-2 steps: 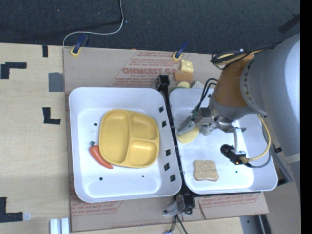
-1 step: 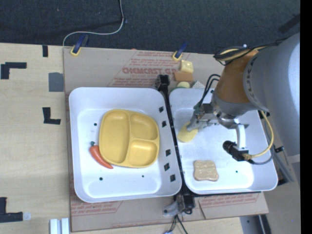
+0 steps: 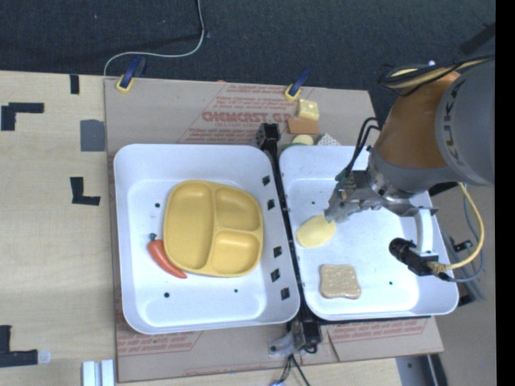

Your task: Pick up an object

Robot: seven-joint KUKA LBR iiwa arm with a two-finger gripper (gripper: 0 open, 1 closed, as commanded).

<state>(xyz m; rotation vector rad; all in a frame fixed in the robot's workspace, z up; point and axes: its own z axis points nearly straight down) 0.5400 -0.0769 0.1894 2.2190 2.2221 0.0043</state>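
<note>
I see 2 loose items in the right bin [image 3: 418,296]: a pale yellow lemon [image 3: 315,232] lying near its left wall, and a tan bread slice [image 3: 339,281] flat just below it.

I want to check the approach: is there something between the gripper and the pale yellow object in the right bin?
Nothing visible does. The gripper is directly at the upper right edge of the pale yellow object in the right bin. The toast slice lies lower, apart from it.

We read this as a robotics lab: grey-and-orange industrial arm [image 3: 418,131], pale wooden desk [image 3: 48,240] with black tape marks, clamped brown cardboard sheet [image 3: 233,115], loose cables.
</note>
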